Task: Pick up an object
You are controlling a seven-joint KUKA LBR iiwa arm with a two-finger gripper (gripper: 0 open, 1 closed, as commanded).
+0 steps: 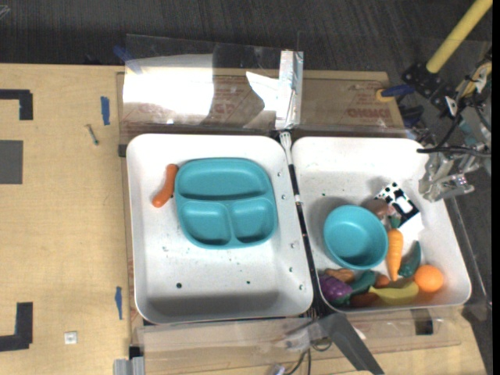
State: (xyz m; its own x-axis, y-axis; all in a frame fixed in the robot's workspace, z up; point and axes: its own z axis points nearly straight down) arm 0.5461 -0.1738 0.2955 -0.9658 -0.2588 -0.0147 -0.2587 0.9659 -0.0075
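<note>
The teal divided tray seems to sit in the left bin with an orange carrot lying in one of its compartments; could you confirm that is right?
Not quite. The teal divided tray does sit in the left bin, but the orange carrot lies outside it, on the bin floor along the tray's left edge, as the camera view shows.

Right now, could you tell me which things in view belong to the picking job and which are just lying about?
For the job:
- gripper, at the right bin's far right edge
- candidates in that bin: bowl, carrot, orange, banana, purple fruit
- in the left bin: plate, sausage

Lying about:
- plastic sheet behind the bins
- blue tape on the bench
</note>
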